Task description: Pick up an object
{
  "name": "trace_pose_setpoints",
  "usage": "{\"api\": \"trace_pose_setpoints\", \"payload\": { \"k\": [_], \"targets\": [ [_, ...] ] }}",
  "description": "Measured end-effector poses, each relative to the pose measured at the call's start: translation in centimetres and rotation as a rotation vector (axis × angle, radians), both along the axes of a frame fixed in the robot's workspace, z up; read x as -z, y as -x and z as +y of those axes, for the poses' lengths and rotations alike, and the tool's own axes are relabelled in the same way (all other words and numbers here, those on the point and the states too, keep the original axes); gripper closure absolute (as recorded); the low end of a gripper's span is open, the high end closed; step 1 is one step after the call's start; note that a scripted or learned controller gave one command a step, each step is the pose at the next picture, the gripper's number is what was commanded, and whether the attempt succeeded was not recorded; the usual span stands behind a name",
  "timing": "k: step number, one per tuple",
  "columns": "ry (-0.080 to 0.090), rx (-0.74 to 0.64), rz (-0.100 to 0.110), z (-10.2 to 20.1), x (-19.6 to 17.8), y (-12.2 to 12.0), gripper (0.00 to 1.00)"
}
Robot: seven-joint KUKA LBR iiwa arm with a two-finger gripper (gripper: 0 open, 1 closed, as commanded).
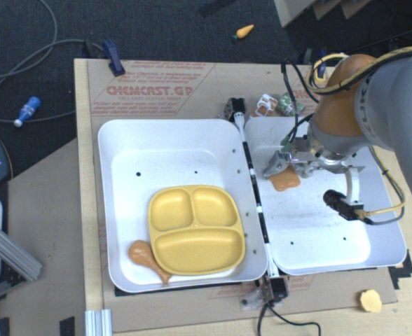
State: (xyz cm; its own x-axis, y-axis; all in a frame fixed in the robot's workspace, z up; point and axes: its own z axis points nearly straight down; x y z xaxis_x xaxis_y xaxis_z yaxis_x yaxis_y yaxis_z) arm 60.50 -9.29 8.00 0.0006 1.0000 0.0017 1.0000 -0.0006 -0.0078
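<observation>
Landmark: the yellow divided plate (195, 229), three compartments, lying flat in the left bin (122, 152).

Far left of the plate, on the dark floor off the worktop (87, 187): a small blue-and-white bottle (28, 110). Grey cables loop above it.

Touching the plate's lower-left edge, inside the same bin: an orange toy drumstick (147, 257), bulb end to the left, narrow end tucked under the plate rim.

Above the plate, on the brown board beyond the bin: red print, mirrored or upside-down, roughly "CHEMCAST G.P"; smaller lines not legible. A blue clip (113, 57) sits at the board's upper-left corner.

Right of the plate, across the divider, in the right bin (318, 250): a flat tan-orange piece (286, 181), rounded, matte, lying on the bin floor near its left wall. The gripper (288, 164) sits directly over it, metal fingers splayed apart, touching or just above its top edge; not clamped on it.

Lower right of the plate, off the bin: a yellow lump (370, 300).
</observation>
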Motion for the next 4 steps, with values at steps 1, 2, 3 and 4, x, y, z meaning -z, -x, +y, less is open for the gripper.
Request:
{"api": "trace_pose_setpoints", "payload": {
  "k": [1,2,3,4],
  "targets": [
    [0.003,0.000,-0.012,-0.1,-1.7,-0.3,1.00],
    [0.003,0.001,-0.010,-0.1,-1.6,-0.3,0.00],
    [0.003,0.002,-0.009,-3.4,-0.4,-0.1,0.00],
    [0.002,-0.009,-0.026,2.0,-11.3,-6.7,0.00]
  ]
}}
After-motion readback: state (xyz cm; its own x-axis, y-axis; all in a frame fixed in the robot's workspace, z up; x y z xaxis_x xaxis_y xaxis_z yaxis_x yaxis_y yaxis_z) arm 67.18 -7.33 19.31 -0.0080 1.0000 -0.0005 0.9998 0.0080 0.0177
